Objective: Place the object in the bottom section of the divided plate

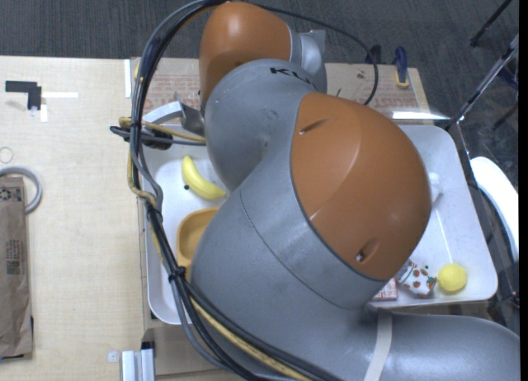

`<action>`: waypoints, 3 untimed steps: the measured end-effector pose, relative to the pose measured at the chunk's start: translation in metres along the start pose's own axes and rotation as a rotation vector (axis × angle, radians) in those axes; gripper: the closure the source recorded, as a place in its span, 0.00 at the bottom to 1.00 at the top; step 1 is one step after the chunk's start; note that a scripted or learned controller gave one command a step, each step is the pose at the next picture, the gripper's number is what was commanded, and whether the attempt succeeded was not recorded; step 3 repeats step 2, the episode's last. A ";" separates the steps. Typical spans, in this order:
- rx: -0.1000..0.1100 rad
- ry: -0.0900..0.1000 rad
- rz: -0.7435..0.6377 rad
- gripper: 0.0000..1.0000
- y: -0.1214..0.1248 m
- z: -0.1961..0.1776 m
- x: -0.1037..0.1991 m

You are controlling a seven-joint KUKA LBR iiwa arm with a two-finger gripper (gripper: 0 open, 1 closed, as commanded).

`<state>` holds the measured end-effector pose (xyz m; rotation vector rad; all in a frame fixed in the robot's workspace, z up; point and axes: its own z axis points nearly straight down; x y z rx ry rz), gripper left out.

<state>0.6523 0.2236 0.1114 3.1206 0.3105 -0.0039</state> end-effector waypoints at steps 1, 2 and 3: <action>0.000 0.000 0.000 0.00 0.000 0.000 0.000; 0.000 0.000 0.000 0.00 0.000 0.000 0.000; 0.000 0.000 0.000 0.00 0.000 0.000 0.000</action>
